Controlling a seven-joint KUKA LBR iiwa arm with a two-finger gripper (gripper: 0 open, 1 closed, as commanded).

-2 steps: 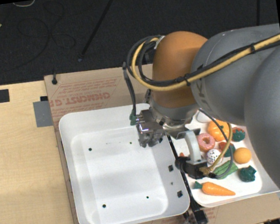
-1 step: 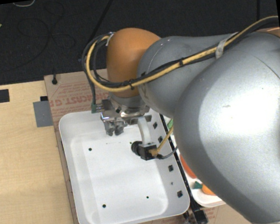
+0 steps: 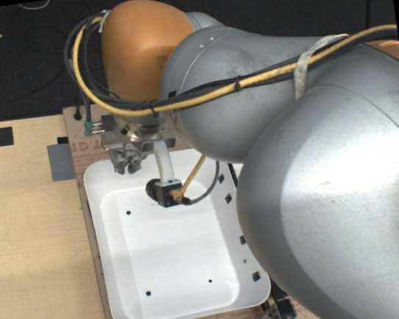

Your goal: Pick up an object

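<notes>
Hanging above the far left corner of the shallow white bin (image 3: 172, 264), the jaws are borne by the grey arm (image 3: 228, 93); whether they are apart or clamped on anything cannot be told.

Bulky grey arm (image 3: 320, 174) with an orange band (image 3: 141, 45) and a yellow cable (image 3: 247, 81).

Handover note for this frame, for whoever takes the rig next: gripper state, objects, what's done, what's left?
Gripper: hangs at the far rim of the white bin, near its left corner; open or shut cannot be told.
Objects: the bin floor in view bears small dark dots; the arm covers the bench's right side.
Done: no pick to be seen.
Left: find an object, grasp it, lift it.
</notes>
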